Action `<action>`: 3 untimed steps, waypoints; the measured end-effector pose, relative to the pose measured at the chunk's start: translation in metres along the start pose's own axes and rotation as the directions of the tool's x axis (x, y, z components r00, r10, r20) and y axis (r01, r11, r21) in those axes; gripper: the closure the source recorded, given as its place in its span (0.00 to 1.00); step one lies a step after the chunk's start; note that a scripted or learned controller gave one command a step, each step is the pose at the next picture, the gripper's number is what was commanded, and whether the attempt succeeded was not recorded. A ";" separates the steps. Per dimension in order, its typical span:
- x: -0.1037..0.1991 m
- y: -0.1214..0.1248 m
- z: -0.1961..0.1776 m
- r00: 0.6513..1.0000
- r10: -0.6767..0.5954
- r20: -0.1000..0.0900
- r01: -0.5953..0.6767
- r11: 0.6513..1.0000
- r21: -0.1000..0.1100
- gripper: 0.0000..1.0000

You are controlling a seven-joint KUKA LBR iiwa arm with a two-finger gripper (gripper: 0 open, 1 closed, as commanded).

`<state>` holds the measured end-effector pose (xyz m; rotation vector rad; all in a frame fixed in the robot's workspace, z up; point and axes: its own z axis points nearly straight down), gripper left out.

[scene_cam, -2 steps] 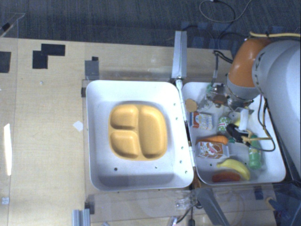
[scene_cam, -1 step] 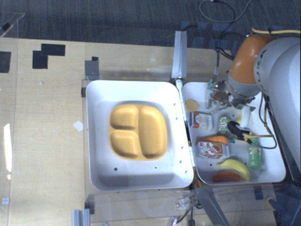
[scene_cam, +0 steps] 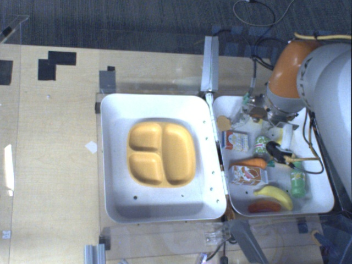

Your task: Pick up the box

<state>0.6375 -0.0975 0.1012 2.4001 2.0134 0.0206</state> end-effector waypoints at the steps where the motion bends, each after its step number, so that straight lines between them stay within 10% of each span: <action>1: 0.040 -0.029 -0.085 0.975 0.223 0.006 -0.224 0.975 0.009 0.00; 2: 0.002 -0.040 -0.005 0.982 0.186 0.006 -0.186 0.982 0.010 0.00; 3: 0.016 -0.039 -0.085 0.954 0.301 0.007 -0.301 0.953 0.008 0.00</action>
